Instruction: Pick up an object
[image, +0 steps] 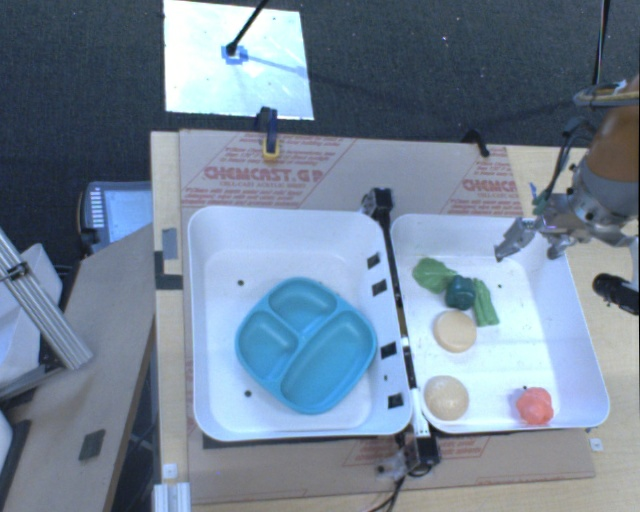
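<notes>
Over the right bin's (575, 330) far edge, the gripper (530, 240) is hanging with fingers spread and gripping nothing, so the pick is not yet begun. Nearest it, a green leafy toy (432, 273) is lying beside a teal piece (461, 292) (apparently toy food), well apart from the pink one (535, 405).

Bright, even overhead light, soft shadows. White bins (300, 225) near blown out, little wall detail. Strong glare on the shiny sheet (238, 60) at top. Overall soft and low-res; arm (605, 165) at right edge slightly blurred. Dark floor noisy.
</notes>
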